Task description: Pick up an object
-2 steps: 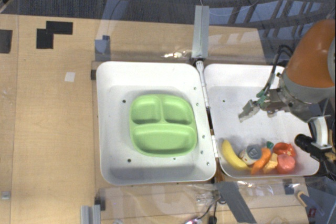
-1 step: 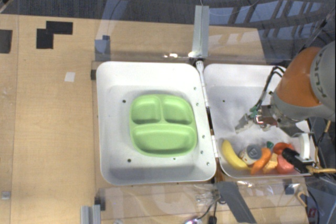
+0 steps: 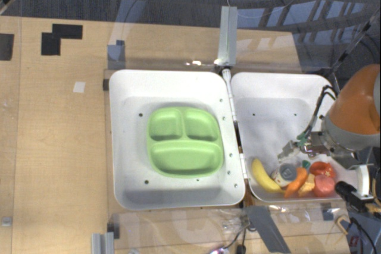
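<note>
- While the pale wooden tabletop (image 3: 53,146) carries both bins, the left shallow white plastic bin (image 3: 125,146) holds a light green three-compartment plastic tray (image 3: 184,141) near its middle.
- The right shallow white plastic bin (image 3: 268,104) has its objects crowded at its near edge.
- The grey arm with its orange band (image 3: 357,107) reaches in from the right, over that bin's near right part.
- The tool (image 3: 297,149) hangs just above the pile; I cannot tell how its fingers stand.
- A yellow banana (image 3: 264,175) lies left of the pile, beside a small grey round object (image 3: 287,173).
- An orange carrot (image 3: 297,181), a red tomato (image 3: 322,168) and a pinkish-red round piece (image 3: 324,185) lie close together.
</note>
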You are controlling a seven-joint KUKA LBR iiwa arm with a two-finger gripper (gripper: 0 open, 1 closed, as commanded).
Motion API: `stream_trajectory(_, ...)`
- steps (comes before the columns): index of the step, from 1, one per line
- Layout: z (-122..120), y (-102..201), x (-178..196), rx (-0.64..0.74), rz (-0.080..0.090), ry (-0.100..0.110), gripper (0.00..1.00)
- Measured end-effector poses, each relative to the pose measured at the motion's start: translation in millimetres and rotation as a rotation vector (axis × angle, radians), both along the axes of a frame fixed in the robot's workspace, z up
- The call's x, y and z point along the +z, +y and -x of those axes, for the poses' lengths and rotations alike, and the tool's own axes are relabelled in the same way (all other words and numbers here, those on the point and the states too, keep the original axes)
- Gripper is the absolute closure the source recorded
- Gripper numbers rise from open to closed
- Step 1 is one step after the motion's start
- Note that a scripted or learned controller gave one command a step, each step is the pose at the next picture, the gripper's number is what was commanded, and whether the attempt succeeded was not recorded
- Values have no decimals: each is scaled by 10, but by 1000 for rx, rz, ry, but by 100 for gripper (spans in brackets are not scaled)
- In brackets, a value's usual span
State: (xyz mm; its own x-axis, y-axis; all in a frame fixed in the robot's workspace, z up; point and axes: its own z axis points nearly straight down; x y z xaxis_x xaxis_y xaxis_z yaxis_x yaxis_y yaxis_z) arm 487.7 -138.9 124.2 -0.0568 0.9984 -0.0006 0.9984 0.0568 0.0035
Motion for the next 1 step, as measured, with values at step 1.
stream_trajectory(1,-27,281,-342,35,3,-10,0)
